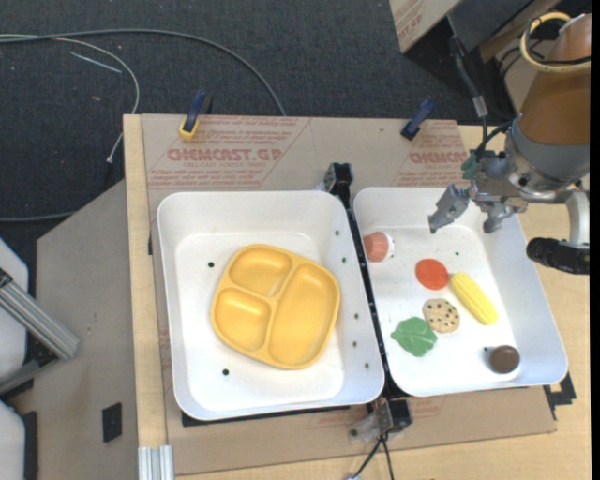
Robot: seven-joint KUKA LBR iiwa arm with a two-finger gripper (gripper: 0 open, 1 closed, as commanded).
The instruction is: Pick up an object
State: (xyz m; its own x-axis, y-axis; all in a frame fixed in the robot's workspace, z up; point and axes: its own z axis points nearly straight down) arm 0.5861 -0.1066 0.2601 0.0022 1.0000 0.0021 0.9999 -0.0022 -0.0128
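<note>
Two white bins (178, 244): yellow tray (275, 305) left, six foods right; jaws seemingly wide, empty.

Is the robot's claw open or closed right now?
Open. The gripper hangs over the right bin with its two fingers spread apart and nothing between them.

Dark carpet (75, 131) covers the floor, with a thin cable (122, 70) looping across it. A cardboard sheet (281, 141) tops the bench, held by two blue clamps (195, 112). A cardboard box (422, 21) sits at the top.
</note>
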